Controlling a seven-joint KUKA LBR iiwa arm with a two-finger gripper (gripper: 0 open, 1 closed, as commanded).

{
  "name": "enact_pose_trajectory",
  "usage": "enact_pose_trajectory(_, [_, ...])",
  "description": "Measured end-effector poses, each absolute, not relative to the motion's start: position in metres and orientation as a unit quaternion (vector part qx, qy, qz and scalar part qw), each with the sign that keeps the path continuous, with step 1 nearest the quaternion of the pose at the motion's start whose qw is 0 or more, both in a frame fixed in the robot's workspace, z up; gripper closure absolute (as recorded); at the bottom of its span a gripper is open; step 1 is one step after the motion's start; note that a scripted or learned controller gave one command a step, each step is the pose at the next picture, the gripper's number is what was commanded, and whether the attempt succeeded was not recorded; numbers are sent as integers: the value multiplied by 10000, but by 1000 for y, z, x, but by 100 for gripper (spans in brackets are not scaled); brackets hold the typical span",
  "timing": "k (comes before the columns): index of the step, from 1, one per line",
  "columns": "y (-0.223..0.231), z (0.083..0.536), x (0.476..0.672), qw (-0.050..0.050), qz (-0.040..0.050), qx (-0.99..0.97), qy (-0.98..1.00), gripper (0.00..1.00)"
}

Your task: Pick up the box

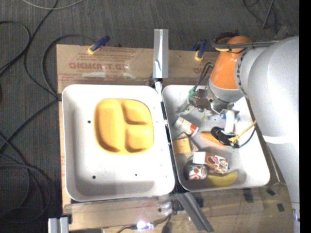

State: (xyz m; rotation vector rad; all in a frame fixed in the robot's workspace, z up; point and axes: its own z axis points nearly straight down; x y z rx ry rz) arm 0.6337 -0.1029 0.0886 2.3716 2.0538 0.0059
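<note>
White plastic bins sit side by side on a cardboard-covered bench point(97, 62), seen from above. At nine o'clock, the left bin point(77, 178) carries a yellow divided tray point(124, 125), lying flat near the bin's middle. At three o'clock, the right bin point(257, 171) holds a loose scatter of objects beneath the robot arm point(272, 86), whose grey bulk enters from the right with its orange band point(226, 72) at about one o'clock.

The gripper point(204, 106) hangs over the upper part of the right bin, wrapped in cables and fittings; whether it is wide, narrow or holding anything cannot be told from this angle.

The box point(182, 144), a small tan carton, lies near the right bin's left wall, at roughly five o'clock from the frame's centre, and is apart from the gripper. Just above it rests a white tube with a red end point(187, 126). Toward six o'clock from the box sit a red-and-white can point(197, 171), a patterned packet point(214, 162) and a yellow banana point(223, 178) along the bin's lower edge. An orange carrot-like piece point(208, 136) lies just right of the box.

Blue clamps point(98, 44) pin the cardboard at twelve o'clock, and black cables point(29, 81) trail across the dark floor.
</note>
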Motion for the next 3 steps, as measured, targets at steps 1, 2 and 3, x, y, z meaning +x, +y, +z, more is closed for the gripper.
enact_pose_trajectory(1, [-104,89,616,35,34,7727,6347,0])
enact_pose_trajectory(2, [-118,87,668,-20,-23,7890,6144,0])
enact_pose_trajectory(3, [-104,88,621,27,5,8054,5927,0])
